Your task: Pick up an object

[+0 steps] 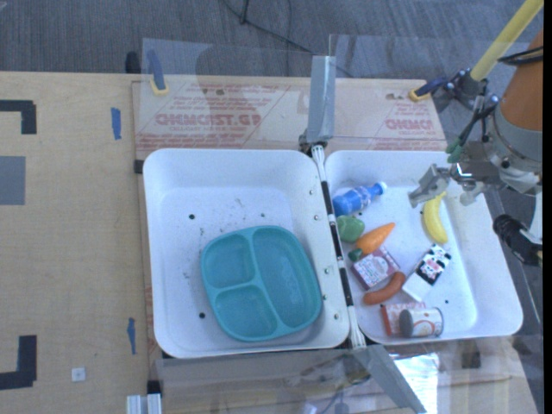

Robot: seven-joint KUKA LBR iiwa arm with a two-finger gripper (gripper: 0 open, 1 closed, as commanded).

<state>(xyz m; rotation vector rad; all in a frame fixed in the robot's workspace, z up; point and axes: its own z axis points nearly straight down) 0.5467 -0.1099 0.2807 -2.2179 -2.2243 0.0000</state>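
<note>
My gripper (447,188) hangs over the far right part of the right bin (493,317), open, with nothing between its fingers. A yellow banana (435,223) lies just below and in front of it. Further left in that bin are a blue bottle (356,198), a green toy (350,228) and an orange carrot (376,236). Nearer the front lie a pink packet (373,268), a red sausage (384,289), a black-and-white carton (433,266) and a small tipped-over can (414,320).
The left bin (172,188) holds a teal divided plate (259,281). A grey divider post (322,102) stands at the back between the bins. Behind the arm, a yellow rod (513,28) slants up at the top right.
</note>
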